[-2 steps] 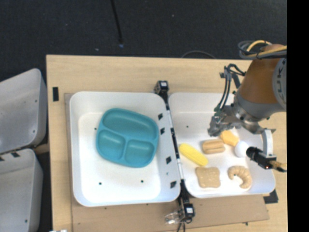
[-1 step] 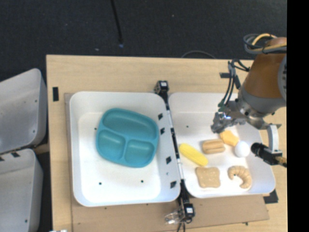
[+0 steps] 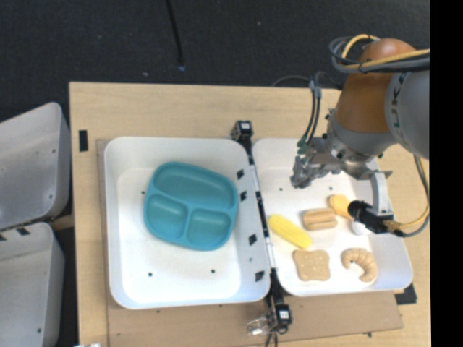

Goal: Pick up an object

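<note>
Yellow corn cob (image 3: 289,231): lying at a slant in the right white bin (image 3: 275,157), close to the divider between the bins.
Tan bread roll (image 3: 319,219): just right of the corn, near the bin's middle.
Square toast slice (image 3: 312,264): below the roll, by the bin's front edge.
Curved croissant (image 3: 362,262): right of the toast.
Small yellow piece (image 3: 339,204): up right of the roll, beside the black tool on the arm.
Two-finger gripper (image 3: 302,176): above the bin's upper part, apart from every food item, pinching nothing; finger spread cannot be told.
Teal divided plate (image 3: 191,205): sitting in the left white bin (image 3: 123,266).
</note>
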`<action>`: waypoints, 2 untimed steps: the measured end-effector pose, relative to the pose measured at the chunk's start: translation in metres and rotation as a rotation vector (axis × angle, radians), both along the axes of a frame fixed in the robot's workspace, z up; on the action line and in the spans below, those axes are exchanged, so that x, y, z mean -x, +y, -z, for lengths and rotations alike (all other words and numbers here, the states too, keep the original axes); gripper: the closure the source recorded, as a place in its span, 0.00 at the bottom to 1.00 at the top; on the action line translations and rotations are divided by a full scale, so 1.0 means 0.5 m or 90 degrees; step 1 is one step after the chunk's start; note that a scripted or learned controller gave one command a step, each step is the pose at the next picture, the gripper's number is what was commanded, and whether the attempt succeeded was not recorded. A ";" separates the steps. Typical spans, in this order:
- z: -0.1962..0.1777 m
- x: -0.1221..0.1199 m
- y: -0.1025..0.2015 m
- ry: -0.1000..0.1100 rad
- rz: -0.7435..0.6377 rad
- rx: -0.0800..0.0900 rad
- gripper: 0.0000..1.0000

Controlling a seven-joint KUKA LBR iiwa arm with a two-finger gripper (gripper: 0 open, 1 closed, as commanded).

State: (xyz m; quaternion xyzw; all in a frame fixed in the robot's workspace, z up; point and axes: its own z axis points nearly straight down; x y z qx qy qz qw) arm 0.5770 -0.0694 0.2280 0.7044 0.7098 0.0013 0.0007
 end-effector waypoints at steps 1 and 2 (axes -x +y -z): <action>0.014 -0.029 0.097 0.000 0.001 0.001 1.00; -0.013 -0.079 0.188 -0.001 0.001 0.000 1.00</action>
